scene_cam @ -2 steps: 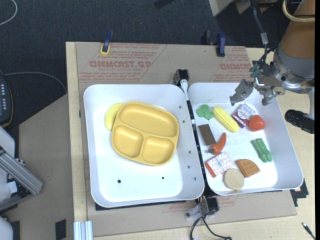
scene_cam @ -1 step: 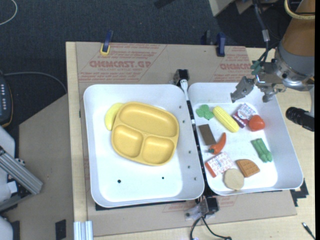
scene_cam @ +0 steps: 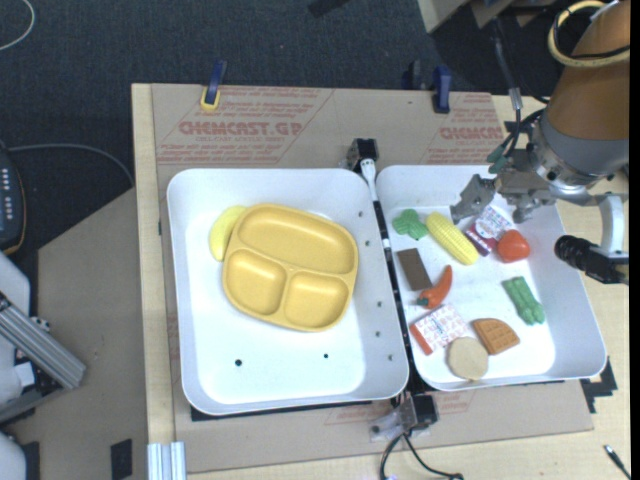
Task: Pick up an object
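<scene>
The right bin (scene_cam: 580,318) holds several toy foods: a yellow corn cob (scene_cam: 452,238), a green leafy piece (scene_cam: 408,224), a red tomato (scene_cam: 513,246), a brown bar (scene_cam: 412,268), a red pepper (scene_cam: 437,288), a green pickle (scene_cam: 523,300), a red-and-white packet (scene_cam: 438,326), a brown bread slice (scene_cam: 495,335) and a round tan biscuit (scene_cam: 467,358). My gripper (scene_cam: 497,204) hangs open over the bin's far side. It is just above a small white-and-red pouch (scene_cam: 490,224), between the corn and the tomato. Nothing sits between its fingers.
The left bin (scene_cam: 200,348) carries a yellow divided plate (scene_cam: 290,268) with a yellow piece (scene_cam: 224,231) poking out at its left edge. Blue and yellow clamps sit on the far edge of the bench. The arm's grey and orange body covers the right bin's far right corner.
</scene>
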Action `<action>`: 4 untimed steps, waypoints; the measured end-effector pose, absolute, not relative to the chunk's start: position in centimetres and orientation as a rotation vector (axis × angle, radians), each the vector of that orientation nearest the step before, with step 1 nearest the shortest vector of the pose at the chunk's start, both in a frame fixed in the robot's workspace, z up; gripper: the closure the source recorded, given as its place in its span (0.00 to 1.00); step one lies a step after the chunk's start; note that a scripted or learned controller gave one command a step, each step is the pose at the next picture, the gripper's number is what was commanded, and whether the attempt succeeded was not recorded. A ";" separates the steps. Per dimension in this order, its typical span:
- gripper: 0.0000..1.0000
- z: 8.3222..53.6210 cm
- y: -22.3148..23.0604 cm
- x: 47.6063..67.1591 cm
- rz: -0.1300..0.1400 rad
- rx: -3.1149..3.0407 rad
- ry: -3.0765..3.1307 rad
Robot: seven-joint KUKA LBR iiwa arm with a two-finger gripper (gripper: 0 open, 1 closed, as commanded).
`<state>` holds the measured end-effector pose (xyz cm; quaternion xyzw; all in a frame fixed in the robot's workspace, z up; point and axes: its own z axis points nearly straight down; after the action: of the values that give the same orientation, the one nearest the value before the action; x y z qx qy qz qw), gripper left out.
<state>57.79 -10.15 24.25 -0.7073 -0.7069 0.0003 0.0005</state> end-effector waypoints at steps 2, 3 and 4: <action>0.00 14.1 -10.9 58.4 0.001 -2.221 -2.220; 0.00 8.9 -10.9 58.4 0.003 -2.220 -2.218; 1.00 10.2 -10.9 58.5 -0.001 -2.224 -2.220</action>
<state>58.45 -10.89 10.16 -0.7077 -0.7065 -0.0002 -0.0003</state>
